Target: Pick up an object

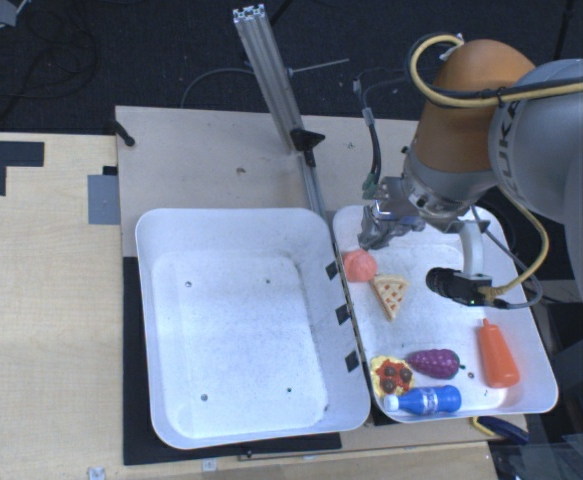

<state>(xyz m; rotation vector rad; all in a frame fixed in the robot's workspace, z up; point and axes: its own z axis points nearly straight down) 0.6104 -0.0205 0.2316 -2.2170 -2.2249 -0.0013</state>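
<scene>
My gripper [379, 230] hangs low over the far-left corner of the shallow white plastic bin on the right [533, 393], and my own bulky grey wrist with its orange band covers most of what lies behind it. From this slanted view I cannot tell how the gripper is set, since the metal tip blurs into the bin's pale floor. Just near of it sits a small round pinkish-red object [360, 265], smooth and matte, tucked against the bin's left wall; I cannot tell whether I touch it. Beside that lies a flat triangular pizza-slice toy [390, 295], tan with red dots. Further toward the near edge rest a glossy purple grape-cluster toy [434, 362], a yellow round piece with red spots [391, 375], a blue and white plastic bottle on its side [426, 401], and an orange carrot-shaped toy [496, 355] by the right wall. The wide white bin on the left [161, 238] is smooth, with rounded corners.
</scene>
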